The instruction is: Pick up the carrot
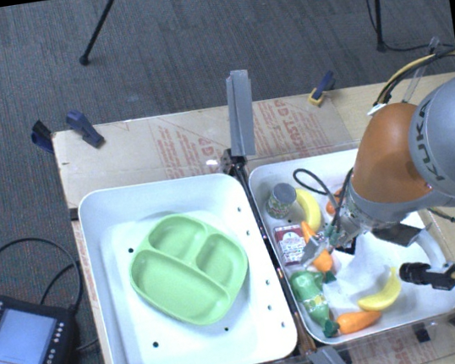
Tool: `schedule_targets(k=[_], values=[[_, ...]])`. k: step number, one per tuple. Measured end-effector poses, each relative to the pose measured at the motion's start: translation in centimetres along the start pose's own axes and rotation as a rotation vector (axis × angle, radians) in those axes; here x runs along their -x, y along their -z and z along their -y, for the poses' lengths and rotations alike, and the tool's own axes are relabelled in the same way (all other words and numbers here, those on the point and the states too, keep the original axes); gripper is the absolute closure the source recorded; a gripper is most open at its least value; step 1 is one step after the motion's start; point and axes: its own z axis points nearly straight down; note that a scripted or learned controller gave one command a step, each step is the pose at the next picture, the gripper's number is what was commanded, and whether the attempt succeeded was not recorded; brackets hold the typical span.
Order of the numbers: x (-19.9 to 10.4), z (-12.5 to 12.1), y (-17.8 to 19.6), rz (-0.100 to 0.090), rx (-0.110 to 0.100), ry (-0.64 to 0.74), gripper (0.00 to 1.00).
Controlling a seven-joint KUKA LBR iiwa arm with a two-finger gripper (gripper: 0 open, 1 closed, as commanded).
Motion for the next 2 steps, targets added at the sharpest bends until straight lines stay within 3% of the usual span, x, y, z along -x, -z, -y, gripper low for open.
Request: schedule_targets(k=[1,2], values=[[-0.4,1.8,-0.3,0.021,0.040,0.066,0.00],[-0.3,1.6,-2.1,-0.012,-0.017,0.214,0.00]])
